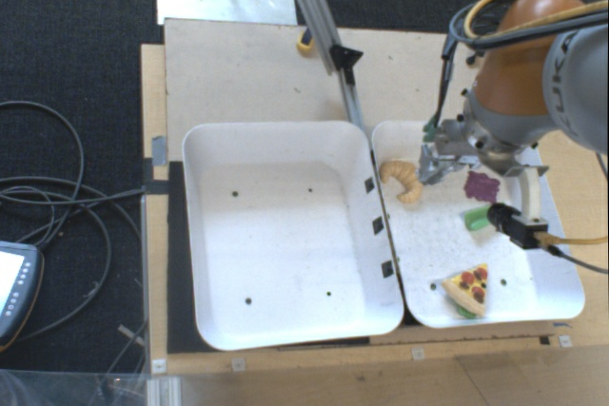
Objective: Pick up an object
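The claw (pixel 433 164) hangs low in the right bin (pixel 552 299), just beside the croissant (pixel 403 179). Its grip cannot be told. A pizza slice (pixel 468 288) lies near the tabletop's front edge.

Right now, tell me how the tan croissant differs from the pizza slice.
The tan curved croissant lies at the right bin's far left, beside the gripper; the triangular pizza slice lies near its front edge. The croissant is plain; the pizza slice has red toppings. Both lie flat.
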Robot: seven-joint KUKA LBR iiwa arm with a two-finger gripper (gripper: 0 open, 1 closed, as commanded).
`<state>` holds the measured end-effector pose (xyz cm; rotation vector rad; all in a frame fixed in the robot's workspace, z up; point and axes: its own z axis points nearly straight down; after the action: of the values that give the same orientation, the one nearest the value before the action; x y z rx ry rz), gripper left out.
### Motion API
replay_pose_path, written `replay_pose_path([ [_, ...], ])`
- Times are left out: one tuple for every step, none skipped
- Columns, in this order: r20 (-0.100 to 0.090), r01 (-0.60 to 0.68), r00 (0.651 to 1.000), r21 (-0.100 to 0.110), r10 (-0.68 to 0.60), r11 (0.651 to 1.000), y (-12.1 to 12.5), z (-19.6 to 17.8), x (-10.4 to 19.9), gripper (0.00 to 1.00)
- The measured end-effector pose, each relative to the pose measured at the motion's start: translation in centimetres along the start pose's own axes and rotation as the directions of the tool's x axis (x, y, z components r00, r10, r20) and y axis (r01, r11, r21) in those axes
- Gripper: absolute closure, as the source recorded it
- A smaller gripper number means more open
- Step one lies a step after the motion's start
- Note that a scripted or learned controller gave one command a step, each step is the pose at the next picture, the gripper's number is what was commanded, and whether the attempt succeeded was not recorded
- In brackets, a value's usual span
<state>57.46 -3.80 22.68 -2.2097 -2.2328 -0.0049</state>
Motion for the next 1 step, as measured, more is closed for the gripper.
replay_pose_path([
  [0.000,0.001,1.000,-0.003,-0.001,1.000,2.99,-0.60,5.17,1.00],
])
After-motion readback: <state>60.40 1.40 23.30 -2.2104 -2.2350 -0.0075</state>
